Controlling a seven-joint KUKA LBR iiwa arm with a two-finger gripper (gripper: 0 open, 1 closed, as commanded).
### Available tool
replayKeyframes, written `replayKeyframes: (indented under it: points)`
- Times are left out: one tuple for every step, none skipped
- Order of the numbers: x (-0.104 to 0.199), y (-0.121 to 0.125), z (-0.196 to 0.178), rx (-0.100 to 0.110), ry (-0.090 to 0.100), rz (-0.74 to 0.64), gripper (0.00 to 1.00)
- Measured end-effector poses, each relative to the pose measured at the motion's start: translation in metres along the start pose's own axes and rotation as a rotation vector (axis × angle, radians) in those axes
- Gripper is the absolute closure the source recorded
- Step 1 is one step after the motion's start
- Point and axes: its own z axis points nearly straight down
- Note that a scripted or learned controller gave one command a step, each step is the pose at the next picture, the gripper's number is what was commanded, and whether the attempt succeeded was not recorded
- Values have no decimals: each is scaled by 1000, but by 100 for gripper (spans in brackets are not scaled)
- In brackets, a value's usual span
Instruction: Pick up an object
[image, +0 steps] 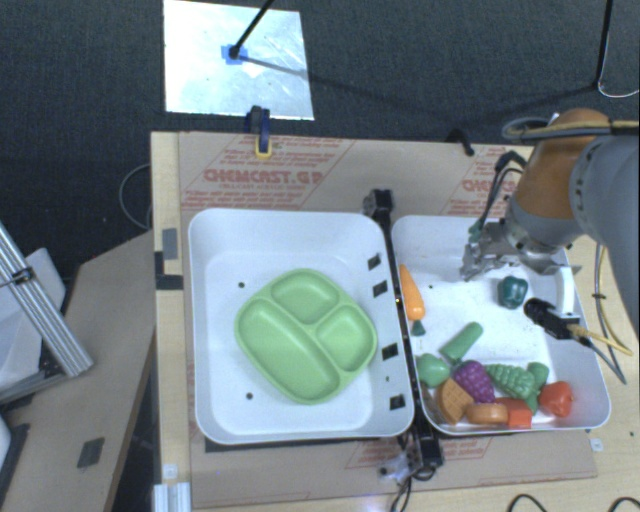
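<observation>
My gripper (486, 260) hangs low over the back part of the right bin (440, 250), reaching in from the right. Nothing shows in its grasp. A small dark green toy (513, 291) lies just to its front right, apart from it. An orange carrot (410, 291) lies along the bin's left wall. Toy food is piled at the bin's front: a green cucumber (462, 340), a purple piece (474, 381), a bumpy green piece (515, 380) and a red tomato (556, 398).
The left bin (220, 250) holds a light green divided plate (305, 335). A round green piece (432, 370) and orange pieces (488, 411) crowd the right bin's front edge. Bare white floor lies between the carrot and my gripper.
</observation>
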Motion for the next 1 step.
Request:
replayKeyframes:
  points:
    - [-3,11,-50,0,-1,-3,100]
